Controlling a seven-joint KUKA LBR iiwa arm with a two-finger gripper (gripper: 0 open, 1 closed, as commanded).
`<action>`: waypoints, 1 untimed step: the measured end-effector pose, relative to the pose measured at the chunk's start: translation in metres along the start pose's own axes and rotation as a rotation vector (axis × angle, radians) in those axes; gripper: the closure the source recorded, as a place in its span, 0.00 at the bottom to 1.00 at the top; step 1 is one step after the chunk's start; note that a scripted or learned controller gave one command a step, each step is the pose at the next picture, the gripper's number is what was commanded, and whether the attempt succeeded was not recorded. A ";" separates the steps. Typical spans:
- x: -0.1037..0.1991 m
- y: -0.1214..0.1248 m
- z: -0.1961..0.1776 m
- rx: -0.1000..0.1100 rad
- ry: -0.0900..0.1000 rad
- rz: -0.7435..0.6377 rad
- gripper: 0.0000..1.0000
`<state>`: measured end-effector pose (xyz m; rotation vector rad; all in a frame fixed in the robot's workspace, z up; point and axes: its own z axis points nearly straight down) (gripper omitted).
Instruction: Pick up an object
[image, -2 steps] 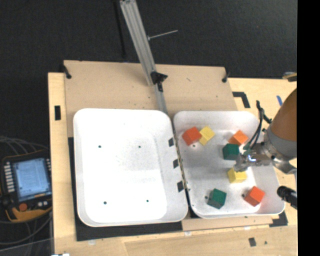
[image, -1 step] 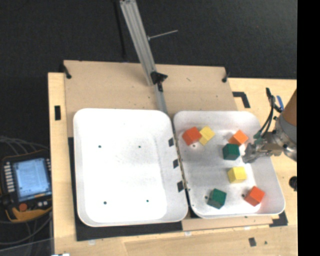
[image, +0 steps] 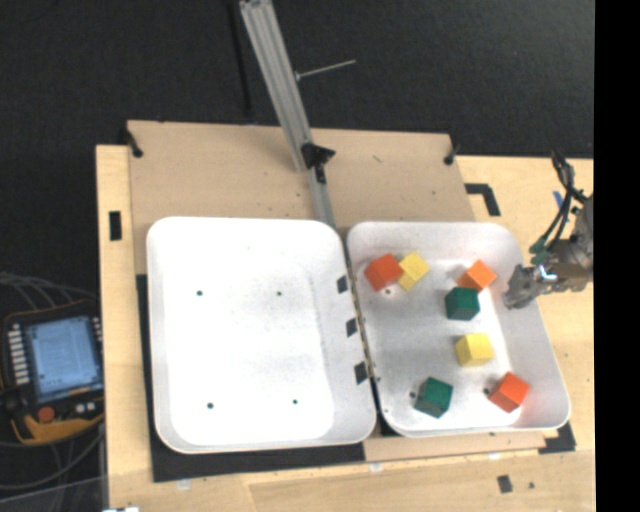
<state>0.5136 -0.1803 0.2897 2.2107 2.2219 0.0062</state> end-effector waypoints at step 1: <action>0.052 0.010 0.016 0.007 0.002 -0.001 1.00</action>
